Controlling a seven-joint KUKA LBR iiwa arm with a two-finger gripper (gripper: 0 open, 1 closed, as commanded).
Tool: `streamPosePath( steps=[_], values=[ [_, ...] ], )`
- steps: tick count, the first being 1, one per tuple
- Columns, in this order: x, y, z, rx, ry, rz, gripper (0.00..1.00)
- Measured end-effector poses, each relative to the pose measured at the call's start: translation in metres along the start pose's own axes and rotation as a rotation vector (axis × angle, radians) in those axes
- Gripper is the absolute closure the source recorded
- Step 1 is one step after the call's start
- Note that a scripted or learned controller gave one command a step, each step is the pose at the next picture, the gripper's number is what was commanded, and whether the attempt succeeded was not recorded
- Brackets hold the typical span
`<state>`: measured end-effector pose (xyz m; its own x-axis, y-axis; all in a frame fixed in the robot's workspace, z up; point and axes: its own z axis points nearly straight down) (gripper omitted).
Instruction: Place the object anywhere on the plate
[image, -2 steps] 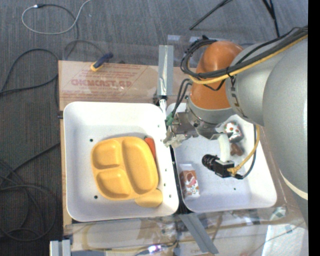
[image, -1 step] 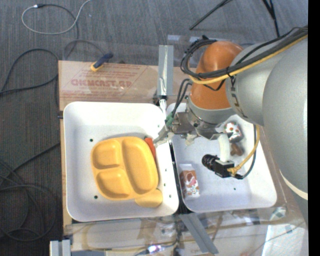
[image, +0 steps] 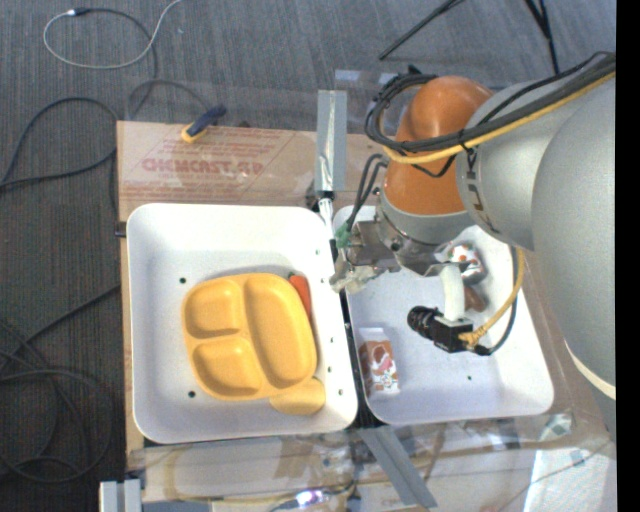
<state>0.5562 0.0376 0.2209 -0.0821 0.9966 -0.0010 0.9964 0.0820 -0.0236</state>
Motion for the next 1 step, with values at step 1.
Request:
streamPosePath(
  steps=[1],
  values=[
    [0.0000,0.0000,0.0000,0.000,0.000,0.000,0.00]
  ],
)
